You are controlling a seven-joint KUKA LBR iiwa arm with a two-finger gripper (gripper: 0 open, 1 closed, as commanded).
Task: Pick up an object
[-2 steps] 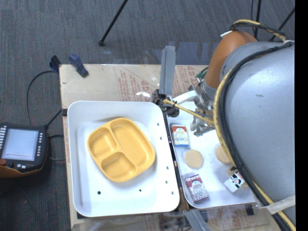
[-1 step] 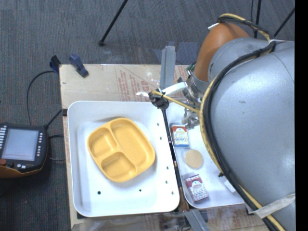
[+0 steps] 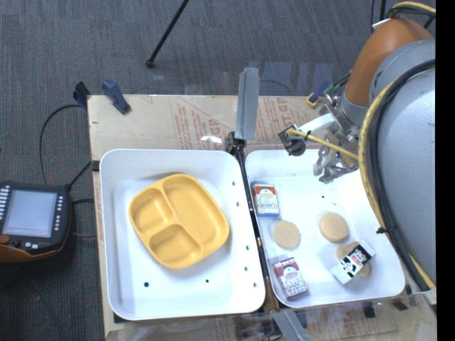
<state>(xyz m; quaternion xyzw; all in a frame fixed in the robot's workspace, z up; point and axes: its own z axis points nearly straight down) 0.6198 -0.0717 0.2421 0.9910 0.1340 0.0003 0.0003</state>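
The tool [image 3: 328, 168] hangs over the far part of the right bin [image 3: 395, 275], below the grey arm [image 3: 409, 155] and its orange band [image 3: 380, 45]; whether it is apart or together I cannot tell, and nothing can be seen held in it. All the loose things lie nearer the camera than the tool, on the floor of the same bin. A small blue and red box [image 3: 266, 199] lies to the tool's left and a little toward the camera, close by the bin's left wall. A round tan biscuit [image 3: 287, 234] sits just beyond that box on the near side, and a second round biscuit [image 3: 333, 226] lies almost straight below the tool, apart from the first. Farther toward the camera, a black and white carton [image 3: 353, 262] rests on a third tan disc [image 3: 348, 251], partly covering it. A dark red box [image 3: 291, 278] lies near the bin's front edge, to the tool's left. Well to the tool's left, the left bin [image 3: 114, 261] holds a yellow divided plate [image 3: 178, 220] lying flat. Both bins stand on the bench [image 3: 170, 119], and a handheld screen [image 3: 32, 219] lies on the floor far to the left.
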